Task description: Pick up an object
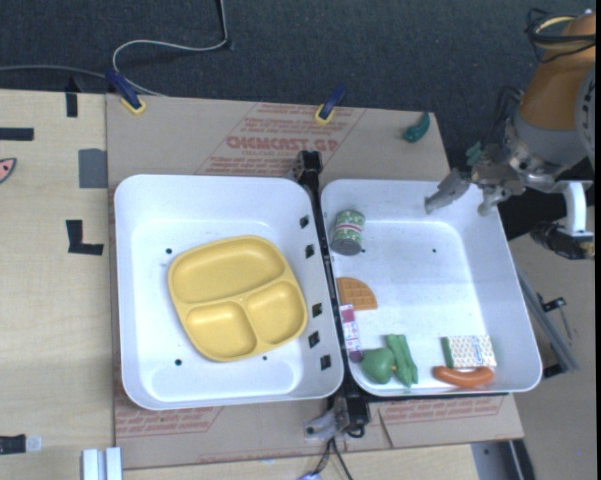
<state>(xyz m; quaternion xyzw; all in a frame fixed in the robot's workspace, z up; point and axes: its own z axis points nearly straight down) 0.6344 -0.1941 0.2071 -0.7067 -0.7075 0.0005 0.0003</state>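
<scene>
Figure. Overhead view of the tabletop (50, 298) with two white bins side by side. The left bin (140, 268) holds a yellow divided plate (238, 296). The right bin (500, 298) holds the candidate objects: a small green-labelled can (347, 232) at its far left corner, an orange semicircular piece (357, 293) beside the central divider, a narrow purple packet (350, 332) along that divider, a green vegetable toy (390, 360), a patterned box (470, 350) and a red sausage-like toy (464, 375) along the near wall. The gripper (464, 194) hangs over the far right rim of the right bin, fingers spread and holding nothing. The step in hand appears to be the approach. The can is probably the best target (it stands apart from its neighbours), though it sits close to the divider and far wall, so the fingers should likely straddle it parallel to the divider. The bin's middle floor offers open room for descent; the near-wall objects are crowded together and against the rim.
</scene>
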